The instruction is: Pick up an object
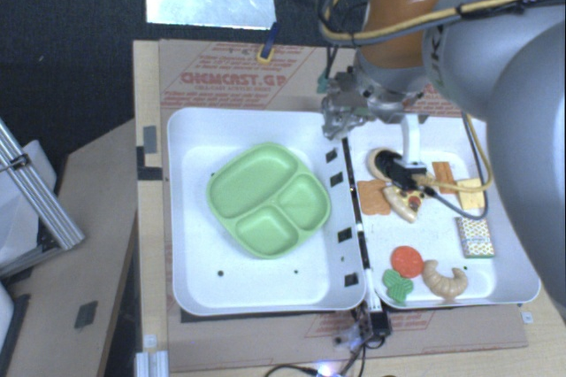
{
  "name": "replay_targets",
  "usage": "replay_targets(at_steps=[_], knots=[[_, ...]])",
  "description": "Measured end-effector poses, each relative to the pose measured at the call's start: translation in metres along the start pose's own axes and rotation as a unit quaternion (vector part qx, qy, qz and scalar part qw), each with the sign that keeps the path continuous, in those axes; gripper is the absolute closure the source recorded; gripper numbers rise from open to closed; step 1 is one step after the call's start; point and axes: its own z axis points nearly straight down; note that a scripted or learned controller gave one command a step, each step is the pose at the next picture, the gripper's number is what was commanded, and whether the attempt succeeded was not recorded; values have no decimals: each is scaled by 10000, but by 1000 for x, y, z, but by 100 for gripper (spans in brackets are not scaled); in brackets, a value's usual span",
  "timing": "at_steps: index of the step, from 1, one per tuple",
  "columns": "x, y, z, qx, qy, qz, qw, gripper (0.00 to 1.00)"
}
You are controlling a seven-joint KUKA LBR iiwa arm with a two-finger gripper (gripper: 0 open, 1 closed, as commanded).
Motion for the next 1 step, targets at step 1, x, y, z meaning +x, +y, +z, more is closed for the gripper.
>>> replay_targets(at_steps=[1], knots=[[3, 8, 10, 5, -10, 9, 10000, 100]])
